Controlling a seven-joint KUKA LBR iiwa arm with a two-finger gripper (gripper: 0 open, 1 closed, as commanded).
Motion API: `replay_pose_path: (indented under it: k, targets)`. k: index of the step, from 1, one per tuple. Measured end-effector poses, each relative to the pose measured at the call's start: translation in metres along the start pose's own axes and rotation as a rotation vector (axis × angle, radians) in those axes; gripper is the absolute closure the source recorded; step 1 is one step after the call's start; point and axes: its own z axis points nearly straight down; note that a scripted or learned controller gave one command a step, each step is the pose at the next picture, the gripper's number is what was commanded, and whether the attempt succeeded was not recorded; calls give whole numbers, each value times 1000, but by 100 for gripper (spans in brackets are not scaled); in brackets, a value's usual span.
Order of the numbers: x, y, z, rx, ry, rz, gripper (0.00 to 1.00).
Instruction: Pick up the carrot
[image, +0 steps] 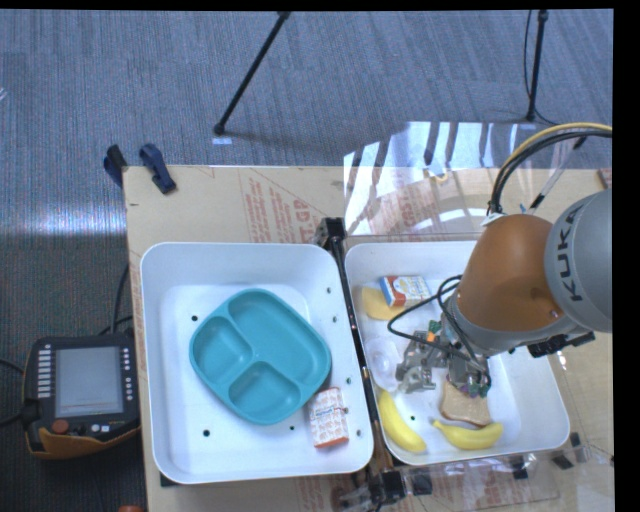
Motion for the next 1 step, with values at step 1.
replay_pose_path:
  k: [1]
  targets:
    - [-68, -10, 9, 2, -2, 235, 100]
